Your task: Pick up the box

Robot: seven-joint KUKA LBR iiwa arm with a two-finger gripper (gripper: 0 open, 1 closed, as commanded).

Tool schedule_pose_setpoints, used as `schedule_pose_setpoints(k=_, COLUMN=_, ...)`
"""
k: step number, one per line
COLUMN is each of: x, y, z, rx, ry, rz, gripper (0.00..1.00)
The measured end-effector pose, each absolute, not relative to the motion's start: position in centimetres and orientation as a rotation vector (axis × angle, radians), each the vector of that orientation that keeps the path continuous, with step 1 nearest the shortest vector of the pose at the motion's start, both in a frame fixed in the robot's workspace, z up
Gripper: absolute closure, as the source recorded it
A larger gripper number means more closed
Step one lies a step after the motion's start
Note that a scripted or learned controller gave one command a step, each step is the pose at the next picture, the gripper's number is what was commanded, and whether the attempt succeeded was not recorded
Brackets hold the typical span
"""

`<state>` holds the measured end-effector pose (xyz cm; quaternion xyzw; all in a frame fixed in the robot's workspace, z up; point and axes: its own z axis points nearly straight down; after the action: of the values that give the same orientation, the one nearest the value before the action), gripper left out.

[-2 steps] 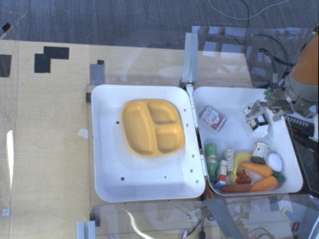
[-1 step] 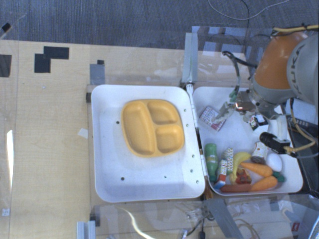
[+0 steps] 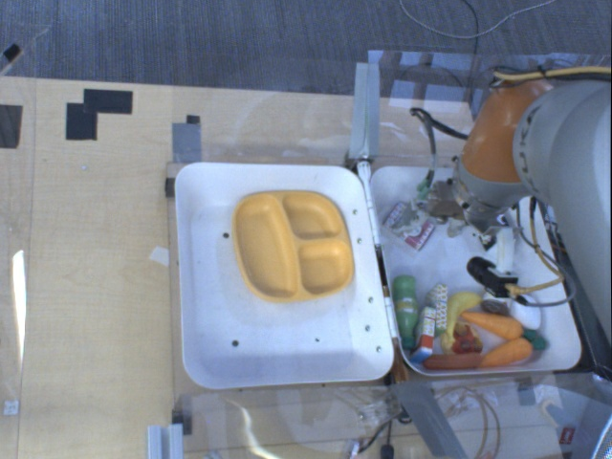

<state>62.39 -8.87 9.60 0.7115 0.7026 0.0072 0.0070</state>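
A small white box (image 3: 436, 311) with coloured print lies in the right bin (image 3: 382, 194), near its front, between a green bottle (image 3: 405, 306) and a yellow banana (image 3: 463, 306). My gripper (image 3: 437, 205) hangs over the back part of the same bin, below the orange wrist band (image 3: 495, 134). It is well behind the box and apart from it. Just left of the gripper lies a crumpled white and red packet (image 3: 408, 224).
Two orange carrots (image 3: 497, 325), a brown sausage (image 3: 453, 360) and small red fruits (image 3: 466, 338) crowd the right bin's front. The left bin (image 3: 206, 333) holds a yellow divided plate (image 3: 292, 244). A metal divider (image 3: 363, 113) stands behind the bins.
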Motion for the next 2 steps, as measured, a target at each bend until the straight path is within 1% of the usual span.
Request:
schedule_pose_setpoints(k=1, x=62.77, y=-8.63, z=11.03, rx=2.216, ry=2.196, rz=0.037, gripper=1.0)
schedule_pose_setpoints(k=2, x=62.76, y=-8.63, z=11.02, rx=2.216, ry=2.197, rz=0.037, gripper=0.0)
